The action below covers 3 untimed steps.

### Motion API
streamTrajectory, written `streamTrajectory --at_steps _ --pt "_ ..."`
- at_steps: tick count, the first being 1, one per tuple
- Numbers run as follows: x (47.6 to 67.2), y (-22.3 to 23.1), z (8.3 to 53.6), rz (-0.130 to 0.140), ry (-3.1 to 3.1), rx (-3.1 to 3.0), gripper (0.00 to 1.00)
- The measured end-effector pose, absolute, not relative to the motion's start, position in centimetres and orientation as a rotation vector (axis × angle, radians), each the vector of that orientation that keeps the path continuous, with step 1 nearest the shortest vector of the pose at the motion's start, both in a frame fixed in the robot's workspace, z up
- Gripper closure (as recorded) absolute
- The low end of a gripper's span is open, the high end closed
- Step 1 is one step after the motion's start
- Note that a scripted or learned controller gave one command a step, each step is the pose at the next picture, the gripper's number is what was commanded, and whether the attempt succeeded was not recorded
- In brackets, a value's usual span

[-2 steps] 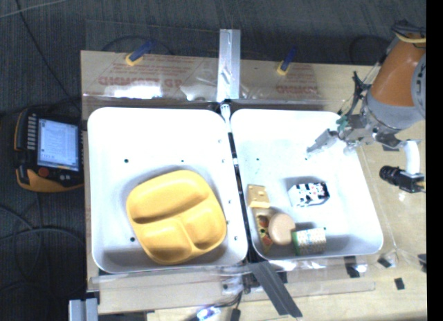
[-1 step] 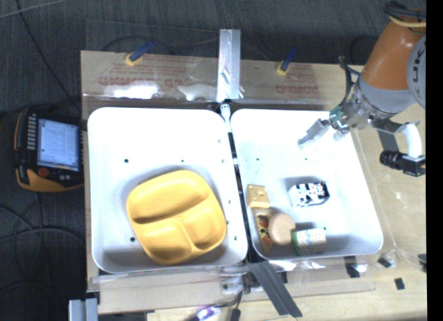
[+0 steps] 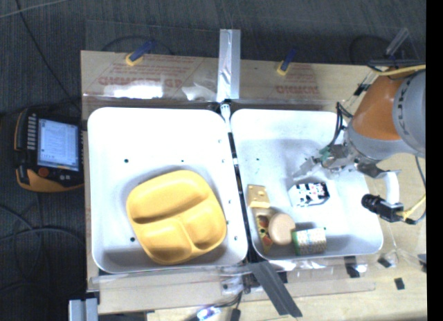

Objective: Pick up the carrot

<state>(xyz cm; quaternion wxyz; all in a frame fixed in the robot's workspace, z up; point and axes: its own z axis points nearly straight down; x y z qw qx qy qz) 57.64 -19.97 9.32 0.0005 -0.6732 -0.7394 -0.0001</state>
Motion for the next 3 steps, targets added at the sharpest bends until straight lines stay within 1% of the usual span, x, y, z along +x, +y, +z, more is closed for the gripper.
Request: streamTrajectory --at_steps 1,2,3 --pt "59.1 -20.1 16.8 0.001 -2.336 -2.102 0.0" --pt "52.4 -16.3 9.0 -0.007 -2.361 -2.087 0.0" --pt "55.4 -16.9 18.3 0.001 -2.45 -1.967 0.0"
